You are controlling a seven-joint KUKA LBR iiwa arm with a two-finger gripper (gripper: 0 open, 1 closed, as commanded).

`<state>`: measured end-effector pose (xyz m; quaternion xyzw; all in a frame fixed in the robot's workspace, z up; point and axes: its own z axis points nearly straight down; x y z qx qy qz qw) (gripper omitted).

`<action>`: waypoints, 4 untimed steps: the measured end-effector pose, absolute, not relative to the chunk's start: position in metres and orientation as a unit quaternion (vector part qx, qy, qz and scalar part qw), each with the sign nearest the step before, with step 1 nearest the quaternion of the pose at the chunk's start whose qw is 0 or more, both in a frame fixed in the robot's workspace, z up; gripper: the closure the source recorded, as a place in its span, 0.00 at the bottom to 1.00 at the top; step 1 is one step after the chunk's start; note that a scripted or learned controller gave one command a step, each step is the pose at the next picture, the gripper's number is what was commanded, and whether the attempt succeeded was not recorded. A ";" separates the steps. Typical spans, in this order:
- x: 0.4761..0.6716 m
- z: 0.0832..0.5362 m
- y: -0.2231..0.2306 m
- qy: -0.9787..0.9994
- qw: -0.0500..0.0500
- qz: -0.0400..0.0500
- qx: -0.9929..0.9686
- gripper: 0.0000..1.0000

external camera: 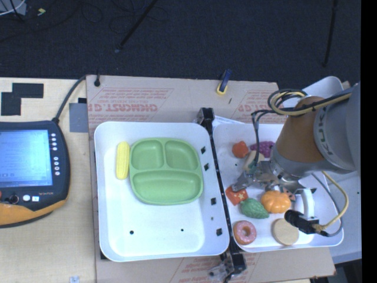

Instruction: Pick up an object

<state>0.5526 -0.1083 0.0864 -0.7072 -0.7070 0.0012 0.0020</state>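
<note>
My main worry here is crowding. The gripper point(242, 183) is down in the right bin point(336, 238) among a tight cluster of toy food: a red piece point(235, 196) just below its tip, a green leafy piece point(254, 208) beside that, an orange pepper-like piece point(275, 202) to their right, an orange-red piece point(240, 150) above and something purple point(265, 148) near it. With things packed this close, I judge that a close of the fingers could catch two pieces at once, nudge the red piece against the divider point(218, 181) between the bins, or pinch only an edge so the piece slips out on the lift. The red piece looks like the nearest candidate, but I cannot say it is between the fingers. I cannot tell from this angle whether the jaws are apart or together; the metal tip is small and partly lost against the clutter.

The arm point(318, 140) comes in from the right, bent low over the right bin, its wrist tilted down and leftward toward the divider. Cables point(283, 102) loop above the wrist. A pink doughnut point(244, 232) and a tan disc point(285, 233) lie near the front edge, apart from the tip. The left bin point(112, 229) holds a green tray point(165, 171) and a corn cob point(122, 160), well apart from the arm.
</note>
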 end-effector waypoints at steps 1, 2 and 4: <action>0.553 0.098 -0.110 -0.705 0.003 0.001 -0.709 1.00; 0.556 0.140 -0.110 -0.707 0.001 0.000 -0.707 1.00; 0.559 0.229 -0.110 -0.707 0.000 0.000 -0.707 1.00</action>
